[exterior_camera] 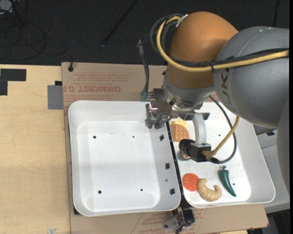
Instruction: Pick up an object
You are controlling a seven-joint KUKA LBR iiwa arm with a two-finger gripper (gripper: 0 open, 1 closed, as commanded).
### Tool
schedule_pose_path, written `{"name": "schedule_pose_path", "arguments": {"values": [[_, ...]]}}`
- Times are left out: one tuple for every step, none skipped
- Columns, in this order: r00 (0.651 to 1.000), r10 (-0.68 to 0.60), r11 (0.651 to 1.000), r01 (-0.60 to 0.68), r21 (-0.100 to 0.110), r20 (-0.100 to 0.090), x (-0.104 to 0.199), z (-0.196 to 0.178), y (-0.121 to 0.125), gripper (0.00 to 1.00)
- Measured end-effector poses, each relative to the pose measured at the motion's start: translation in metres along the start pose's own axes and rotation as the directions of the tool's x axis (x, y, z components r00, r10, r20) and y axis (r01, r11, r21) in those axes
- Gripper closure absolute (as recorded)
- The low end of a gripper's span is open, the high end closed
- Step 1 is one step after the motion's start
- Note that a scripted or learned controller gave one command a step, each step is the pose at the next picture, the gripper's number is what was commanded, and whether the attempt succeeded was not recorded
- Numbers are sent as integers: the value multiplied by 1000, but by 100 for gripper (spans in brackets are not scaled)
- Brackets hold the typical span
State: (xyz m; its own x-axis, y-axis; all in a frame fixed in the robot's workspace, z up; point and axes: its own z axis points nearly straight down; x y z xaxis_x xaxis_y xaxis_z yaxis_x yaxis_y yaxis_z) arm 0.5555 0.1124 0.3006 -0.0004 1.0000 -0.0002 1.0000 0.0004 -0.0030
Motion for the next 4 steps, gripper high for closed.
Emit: {"name": "schedule_pose_path", "arguments": {"values": [[1000, -1, 1000, 1, 3, 2, -8, -59, -34, 100], [1000, 0, 1000, 0, 3, 0, -40, -70, -82, 100], [1000, -2, 1000, 2, -7, 0, -40, -204, -46, 100], [1000, 0, 1000, 0, 1, 1, 23, -236, -81, 100]]}}
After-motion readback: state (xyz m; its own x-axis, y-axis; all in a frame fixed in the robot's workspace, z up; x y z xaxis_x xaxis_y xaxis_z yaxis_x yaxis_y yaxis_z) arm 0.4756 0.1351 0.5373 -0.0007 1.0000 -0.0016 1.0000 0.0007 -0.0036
